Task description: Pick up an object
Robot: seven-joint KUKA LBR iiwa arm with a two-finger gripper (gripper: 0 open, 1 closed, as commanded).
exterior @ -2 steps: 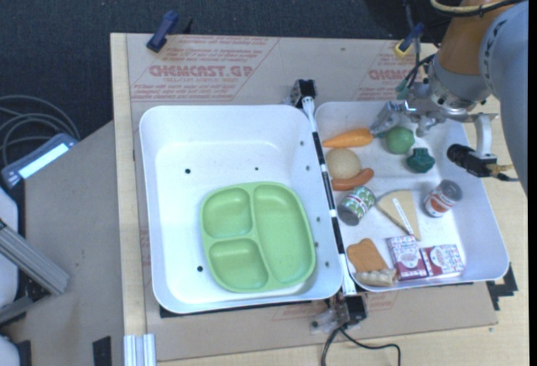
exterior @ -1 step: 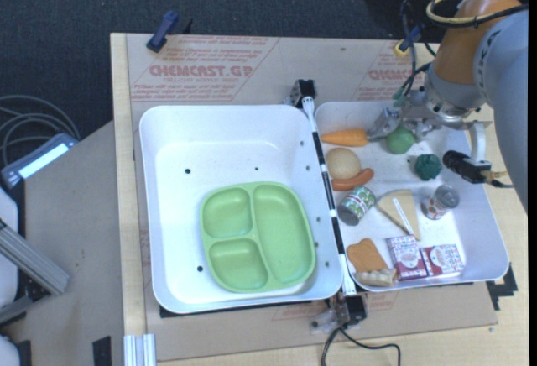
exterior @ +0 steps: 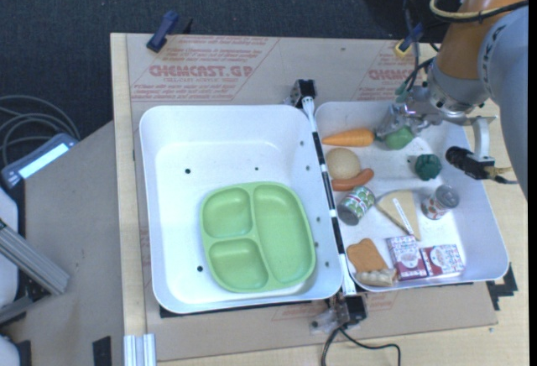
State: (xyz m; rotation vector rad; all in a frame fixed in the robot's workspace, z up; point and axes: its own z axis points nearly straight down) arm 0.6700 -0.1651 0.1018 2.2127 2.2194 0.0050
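My gripper [exterior: 400,119] reaches down into the far end of the right bin [exterior: 487,226], directly over a light green rounded object [exterior: 399,137] and touching or nearly touching it. An orange carrot [exterior: 348,138] lies just to its left. A dark green pepper-like piece [exterior: 426,165] lies to the gripper's near right. Nearer the divider sit a beige ball [exterior: 342,161], a reddish sausage [exterior: 353,180] and a small tin with a green label [exterior: 357,205]. The gripper's body hides part of the light green object.
The same bin holds a cheese wedge [exterior: 401,211], a small tin [exterior: 437,203], two red boxes [exterior: 424,258] and a toast slice [exterior: 367,255]. In the left bin [exterior: 168,146] lies a green divided plate [exterior: 256,236]. A black clamp [exterior: 304,91] sits where the bins meet.
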